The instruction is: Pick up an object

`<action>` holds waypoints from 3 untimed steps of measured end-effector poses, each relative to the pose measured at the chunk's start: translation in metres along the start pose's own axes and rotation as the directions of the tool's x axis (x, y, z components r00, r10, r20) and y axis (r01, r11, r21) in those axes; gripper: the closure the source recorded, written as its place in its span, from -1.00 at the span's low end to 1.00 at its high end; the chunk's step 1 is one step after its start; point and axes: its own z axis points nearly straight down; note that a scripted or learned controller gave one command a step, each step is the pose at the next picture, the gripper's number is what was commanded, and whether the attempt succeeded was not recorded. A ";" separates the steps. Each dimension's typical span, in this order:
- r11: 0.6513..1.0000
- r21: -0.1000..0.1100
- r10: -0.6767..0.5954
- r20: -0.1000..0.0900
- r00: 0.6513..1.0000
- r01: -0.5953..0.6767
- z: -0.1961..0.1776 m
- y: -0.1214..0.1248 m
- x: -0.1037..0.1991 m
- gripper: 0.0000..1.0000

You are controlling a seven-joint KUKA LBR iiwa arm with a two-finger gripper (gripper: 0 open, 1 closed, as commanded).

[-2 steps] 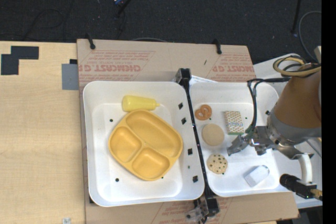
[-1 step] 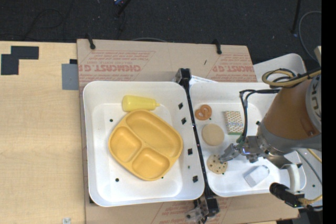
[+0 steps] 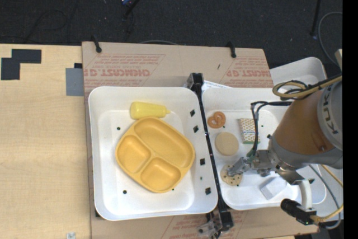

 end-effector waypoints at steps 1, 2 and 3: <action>1.000 -0.004 0.000 -0.004 1.000 0.000 -0.013 0.002 0.002 1.00; 1.000 -0.005 -0.003 0.003 1.000 0.003 -0.075 0.006 -0.004 1.00; 1.000 -0.003 -0.002 0.002 1.000 0.002 -0.117 0.004 -0.004 1.00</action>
